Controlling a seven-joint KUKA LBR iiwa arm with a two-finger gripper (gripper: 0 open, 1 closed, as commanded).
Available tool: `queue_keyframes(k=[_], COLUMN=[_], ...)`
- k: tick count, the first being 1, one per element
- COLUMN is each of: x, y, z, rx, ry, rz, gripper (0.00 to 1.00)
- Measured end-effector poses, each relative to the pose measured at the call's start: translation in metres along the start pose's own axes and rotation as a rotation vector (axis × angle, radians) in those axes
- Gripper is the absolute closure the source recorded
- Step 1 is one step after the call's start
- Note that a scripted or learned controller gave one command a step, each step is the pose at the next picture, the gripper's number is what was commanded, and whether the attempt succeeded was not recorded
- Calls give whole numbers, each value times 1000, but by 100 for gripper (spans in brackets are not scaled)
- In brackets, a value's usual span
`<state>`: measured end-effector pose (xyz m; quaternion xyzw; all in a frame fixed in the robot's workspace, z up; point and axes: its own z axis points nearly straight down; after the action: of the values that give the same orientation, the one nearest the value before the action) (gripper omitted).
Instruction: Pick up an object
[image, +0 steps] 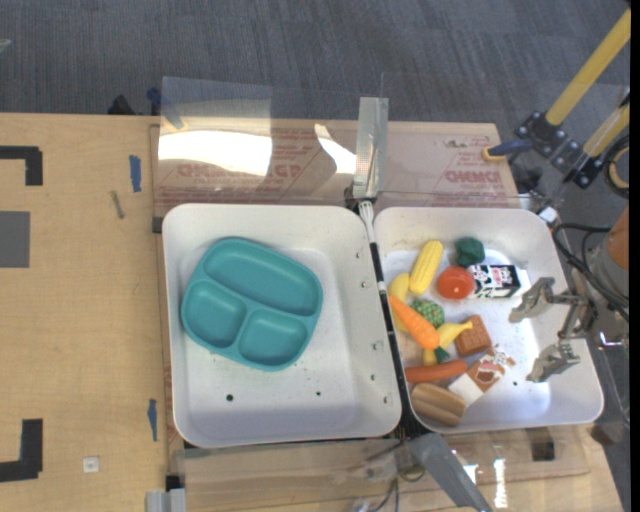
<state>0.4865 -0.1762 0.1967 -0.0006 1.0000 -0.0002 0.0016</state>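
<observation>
Gripper (548, 330) spread wide and empty over bare right bin (575, 400) floor, liable to miss the toy food pile (445, 330)

Bright, even overhead light. Strong glare on the clear panel (215, 150) behind the left bin (190, 400) (washes out its print). Soft shadows; foreground bottom edge slightly blurred, probably defocus.

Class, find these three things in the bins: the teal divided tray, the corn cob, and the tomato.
teal divided tray (251, 300), camera view, on its central ridge.
corn cob (427, 266), camera view, mid-length of the cob.
tomato (455, 283), camera view, centre of its red top.
</observation>
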Motion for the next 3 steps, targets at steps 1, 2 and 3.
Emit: queue_keyframes(k=[1,2,3], x=[-56,-29,-41], y=[34,50,65], z=[53,82,84], rx=[-2,12,25], ry=[1,-29,-45], rz=[-55,-118,-60], gripper=[0,0,0])
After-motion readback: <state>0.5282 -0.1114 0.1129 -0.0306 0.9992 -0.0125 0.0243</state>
